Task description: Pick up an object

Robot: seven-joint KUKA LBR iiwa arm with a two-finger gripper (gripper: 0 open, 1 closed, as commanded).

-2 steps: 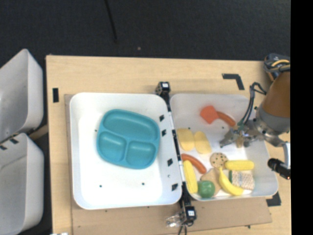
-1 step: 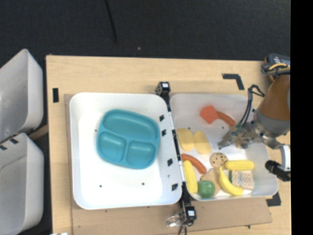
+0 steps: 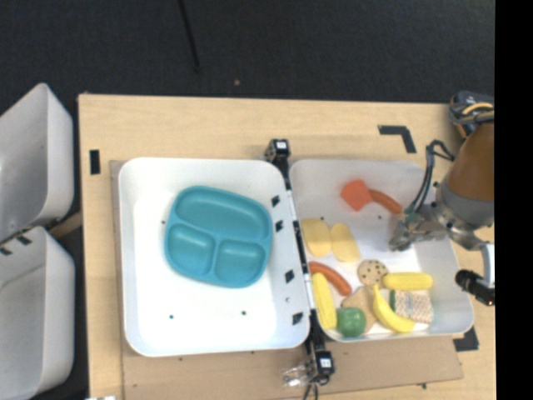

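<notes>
My claw (image 3: 405, 233) hangs low at the right of the frame, over the right-hand white bin (image 3: 326, 176), just below the orange plastic spoon-shaped piece (image 3: 366, 196) and well right of the two pale yellow blocks (image 3: 330, 239). I cannot tell how it is set, and nothing shows between its tips. Most of the toy food huddles in the bin's lower part, the yellow banana (image 3: 388, 313), green apple (image 3: 351, 322) and speckled cookie (image 3: 371, 271), so the spoon-shaped piece looks like my easiest pick, while the blue divided plastic plate (image 3: 218, 237) sits alone in the left white bin (image 3: 141, 307).
</notes>
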